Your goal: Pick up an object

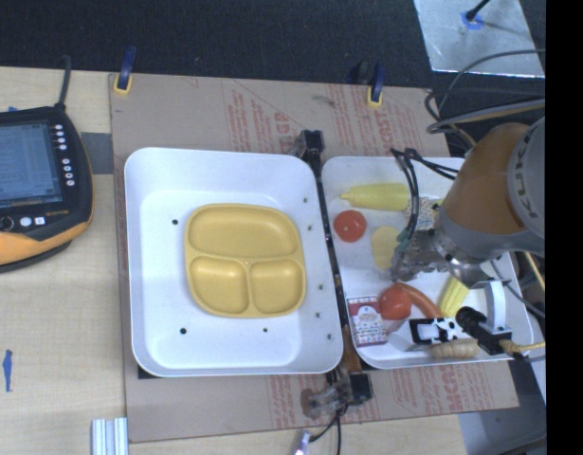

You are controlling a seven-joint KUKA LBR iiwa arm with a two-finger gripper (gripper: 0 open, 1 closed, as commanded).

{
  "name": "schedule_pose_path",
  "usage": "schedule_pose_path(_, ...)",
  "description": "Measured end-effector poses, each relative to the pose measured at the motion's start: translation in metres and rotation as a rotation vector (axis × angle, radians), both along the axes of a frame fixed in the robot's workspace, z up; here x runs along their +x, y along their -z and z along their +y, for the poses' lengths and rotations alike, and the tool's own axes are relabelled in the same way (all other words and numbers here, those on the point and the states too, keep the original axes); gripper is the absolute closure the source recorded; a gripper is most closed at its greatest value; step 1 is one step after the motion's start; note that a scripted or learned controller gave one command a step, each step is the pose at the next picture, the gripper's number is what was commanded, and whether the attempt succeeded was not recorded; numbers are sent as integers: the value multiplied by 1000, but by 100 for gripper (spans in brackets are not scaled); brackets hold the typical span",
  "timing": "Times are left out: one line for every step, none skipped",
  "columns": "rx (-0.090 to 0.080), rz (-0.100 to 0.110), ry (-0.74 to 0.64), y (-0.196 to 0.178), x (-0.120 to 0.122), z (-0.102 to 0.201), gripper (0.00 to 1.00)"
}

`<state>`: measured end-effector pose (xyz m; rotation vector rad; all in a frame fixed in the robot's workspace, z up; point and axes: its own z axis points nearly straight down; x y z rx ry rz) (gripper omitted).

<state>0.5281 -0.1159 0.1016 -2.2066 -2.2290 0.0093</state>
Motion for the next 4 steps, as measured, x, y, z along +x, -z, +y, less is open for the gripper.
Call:
schedule_pose_path(-1, 0, -1, 0, 0, 0, 0)
schedule_pose_path(0, -5, 3, 10, -52, 0, 0)
schedule_pose_path(0, -8, 7, 9, 101, -6, 0)
schedule_pose_path(0, -3, 5, 10, 33, 8, 0)
